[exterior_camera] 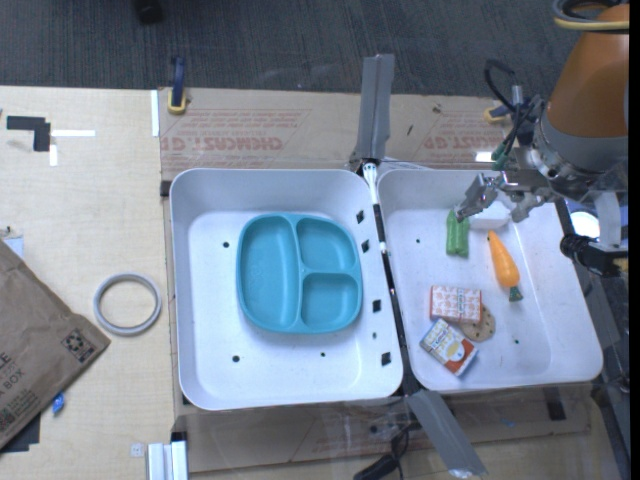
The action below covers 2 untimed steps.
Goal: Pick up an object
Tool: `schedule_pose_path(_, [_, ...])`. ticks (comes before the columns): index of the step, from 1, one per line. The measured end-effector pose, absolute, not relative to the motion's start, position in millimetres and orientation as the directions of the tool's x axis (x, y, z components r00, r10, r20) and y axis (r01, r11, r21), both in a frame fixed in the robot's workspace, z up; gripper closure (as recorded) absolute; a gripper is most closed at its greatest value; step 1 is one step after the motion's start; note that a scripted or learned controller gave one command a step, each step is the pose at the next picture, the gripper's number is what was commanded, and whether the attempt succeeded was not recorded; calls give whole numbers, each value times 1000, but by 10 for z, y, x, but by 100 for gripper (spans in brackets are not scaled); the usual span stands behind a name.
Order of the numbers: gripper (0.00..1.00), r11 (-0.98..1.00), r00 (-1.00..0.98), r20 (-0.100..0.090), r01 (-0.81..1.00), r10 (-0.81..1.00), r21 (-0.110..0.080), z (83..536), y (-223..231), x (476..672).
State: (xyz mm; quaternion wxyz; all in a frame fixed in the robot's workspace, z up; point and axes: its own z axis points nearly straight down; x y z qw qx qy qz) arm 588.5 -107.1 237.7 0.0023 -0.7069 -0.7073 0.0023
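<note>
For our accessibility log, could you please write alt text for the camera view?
The gripper hovers over the right bin, which holds a green block, carrot and two small boxes; the left bin holds a blue divided plate.

The worktop (pixel 90 208) is pale wood on the left — cardboard covers it under and behind the bins. Two white bins sit on it, touching: the left bin (pixel 200 368) and the right bin (pixel 570 353). A roll of tape (pixel 127 302) lies left of them, near a brown cardboard box (pixel 35 343).
</note>
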Motion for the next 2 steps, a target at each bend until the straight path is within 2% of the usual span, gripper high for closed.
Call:
schedule_pose_path(1, [0,71,-71,-1,997,997,-3,2120,-1673,6221])
schedule_pose_path(2, [0,238,-238,-1,971,971,0,925,-2040,6108])
